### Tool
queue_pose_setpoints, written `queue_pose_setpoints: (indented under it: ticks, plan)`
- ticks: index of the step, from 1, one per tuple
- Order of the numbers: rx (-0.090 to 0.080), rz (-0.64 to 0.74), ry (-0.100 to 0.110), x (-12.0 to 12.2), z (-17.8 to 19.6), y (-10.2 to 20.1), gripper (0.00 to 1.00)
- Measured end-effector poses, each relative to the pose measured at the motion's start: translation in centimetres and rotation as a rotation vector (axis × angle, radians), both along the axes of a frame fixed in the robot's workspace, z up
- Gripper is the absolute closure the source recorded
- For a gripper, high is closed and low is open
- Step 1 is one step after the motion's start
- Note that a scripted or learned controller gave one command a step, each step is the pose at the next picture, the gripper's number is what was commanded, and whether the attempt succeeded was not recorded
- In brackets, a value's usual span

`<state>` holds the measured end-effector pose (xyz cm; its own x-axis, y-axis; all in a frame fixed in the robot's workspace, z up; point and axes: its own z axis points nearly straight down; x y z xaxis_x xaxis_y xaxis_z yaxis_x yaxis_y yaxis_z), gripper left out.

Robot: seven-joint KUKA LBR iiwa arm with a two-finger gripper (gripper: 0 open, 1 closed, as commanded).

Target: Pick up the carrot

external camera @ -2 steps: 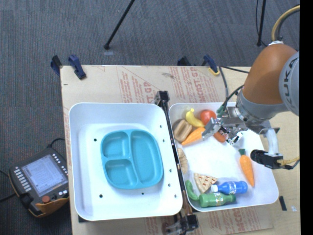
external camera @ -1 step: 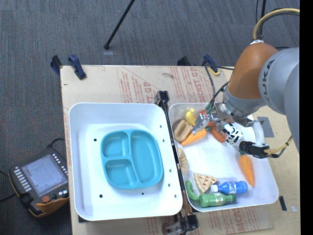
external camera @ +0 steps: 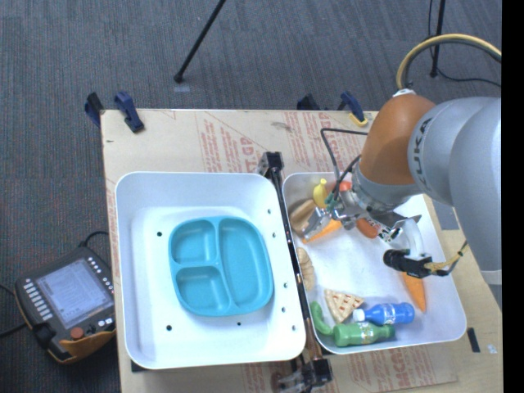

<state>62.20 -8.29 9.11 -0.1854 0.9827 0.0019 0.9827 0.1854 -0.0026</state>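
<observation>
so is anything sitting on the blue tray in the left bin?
No, the blue tray in the left bin has all three compartments bare, while the food items, carrot included, lie in the right bin.

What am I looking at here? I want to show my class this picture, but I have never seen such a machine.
One camera looks down at a slant on a bench. The grey and orange shape is a robot arm reaching in from the right; its gripper hangs low over the right bin. Its job is to pick up the carrot, which lies by that bin's right wall, not held. Also there: a blue bottle, a green bottle, a waffle wedge and other toy food. The left bin holds a blue divided plate. I cannot tell whether the gripper holds anything.
</observation>
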Motion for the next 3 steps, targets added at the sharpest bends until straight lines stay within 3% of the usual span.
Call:
queue_pose_setpoints:
  ticks: [1, 2, 3]
  plan:
    - [0.005, -0.006, 0.007, -0.1, 1.1, 0.0, 1.0]
    - [-0.013, -0.01, -0.001, 0.1, 1.5, -0.9, 0.0]
    - [-0.021, 0.106, -0.021, -0.6, 0.4, -1.4, 0.0]
